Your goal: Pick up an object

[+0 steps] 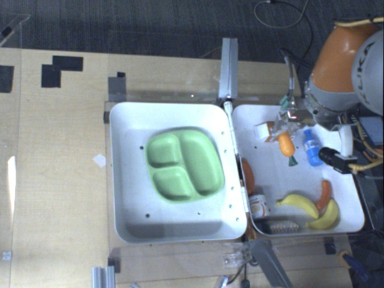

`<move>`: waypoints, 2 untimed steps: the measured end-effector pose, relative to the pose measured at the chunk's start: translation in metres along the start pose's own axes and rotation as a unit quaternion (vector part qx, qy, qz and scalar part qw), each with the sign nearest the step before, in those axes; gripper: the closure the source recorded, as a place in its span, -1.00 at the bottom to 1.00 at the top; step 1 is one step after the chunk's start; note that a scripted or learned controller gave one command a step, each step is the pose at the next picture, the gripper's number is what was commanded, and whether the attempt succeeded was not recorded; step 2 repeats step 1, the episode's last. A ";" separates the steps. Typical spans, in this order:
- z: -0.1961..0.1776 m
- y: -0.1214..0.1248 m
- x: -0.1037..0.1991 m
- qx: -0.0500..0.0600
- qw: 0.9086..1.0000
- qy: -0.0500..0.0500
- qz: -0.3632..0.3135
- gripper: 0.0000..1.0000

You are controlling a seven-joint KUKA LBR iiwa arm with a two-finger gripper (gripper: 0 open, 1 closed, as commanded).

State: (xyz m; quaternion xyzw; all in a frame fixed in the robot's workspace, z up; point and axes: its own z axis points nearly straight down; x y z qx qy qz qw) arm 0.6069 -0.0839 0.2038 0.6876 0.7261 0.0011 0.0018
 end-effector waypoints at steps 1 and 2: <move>-0.009 0.002 0.001 -0.001 1.000 0.000 -0.003 1.00; -0.009 0.002 0.001 -0.001 1.000 0.000 -0.003 1.00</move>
